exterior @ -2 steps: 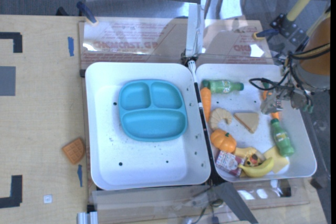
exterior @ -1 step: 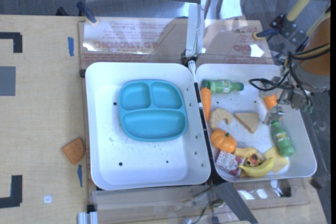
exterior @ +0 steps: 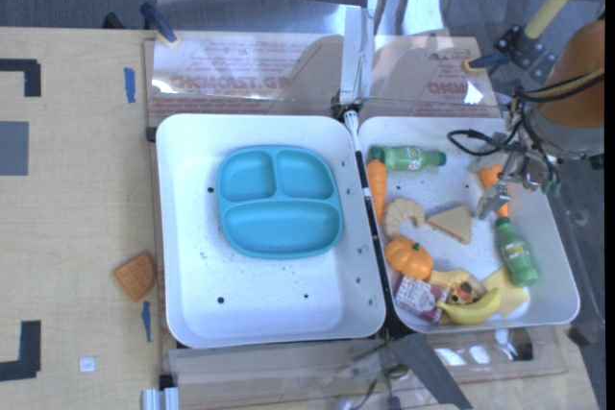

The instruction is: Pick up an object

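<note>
Looking down on the bench in the camera view, we see two white bins side by side. The left bin [exterior: 192, 302] holds a blue divided plate [exterior: 280, 201]. The right bin [exterior: 557, 302] holds the toy food: a green bottle [exterior: 409, 157] lying near the far wall, a carrot [exterior: 377, 189] along the left wall, a sandwich wedge [exterior: 451, 224], a small pumpkin [exterior: 408, 255], a red packet [exterior: 417, 296], a banana [exterior: 475, 305] near the front, and a second green bottle [exterior: 517, 253] toward the right. The gripper [exterior: 498, 200] hangs over the right bin, just above this second bottle; we cannot tell how its fingers stand. A waffle piece [exterior: 135, 275] lies on the bench, left of the bins.
</note>
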`<state>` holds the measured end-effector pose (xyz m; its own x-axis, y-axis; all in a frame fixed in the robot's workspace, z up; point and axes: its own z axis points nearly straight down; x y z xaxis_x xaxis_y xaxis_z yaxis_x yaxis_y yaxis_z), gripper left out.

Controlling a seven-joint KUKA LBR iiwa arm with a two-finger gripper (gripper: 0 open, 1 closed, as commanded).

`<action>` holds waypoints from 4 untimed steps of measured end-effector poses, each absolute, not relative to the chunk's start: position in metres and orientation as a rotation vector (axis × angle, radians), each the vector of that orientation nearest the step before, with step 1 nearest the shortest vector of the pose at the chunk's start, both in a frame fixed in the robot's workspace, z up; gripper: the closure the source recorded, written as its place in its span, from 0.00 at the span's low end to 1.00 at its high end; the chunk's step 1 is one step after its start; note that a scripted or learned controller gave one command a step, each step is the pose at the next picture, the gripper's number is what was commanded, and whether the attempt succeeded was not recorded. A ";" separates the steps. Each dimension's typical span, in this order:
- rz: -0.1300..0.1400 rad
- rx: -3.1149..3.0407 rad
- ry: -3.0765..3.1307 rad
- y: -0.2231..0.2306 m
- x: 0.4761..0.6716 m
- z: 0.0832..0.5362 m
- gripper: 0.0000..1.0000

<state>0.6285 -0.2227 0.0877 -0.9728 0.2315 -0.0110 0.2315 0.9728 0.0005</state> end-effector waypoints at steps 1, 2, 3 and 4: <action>0.000 0.516 3.092 -0.218 0.617 0.088 0.00; -0.002 0.366 3.112 -0.224 0.564 0.089 0.00; -0.002 0.273 3.119 -0.222 0.617 0.088 0.00; -0.007 0.272 3.102 -0.223 0.621 0.104 1.00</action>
<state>0.6209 -0.2229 0.1035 -0.9843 0.1740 -0.0278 0.1741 0.9847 -0.0019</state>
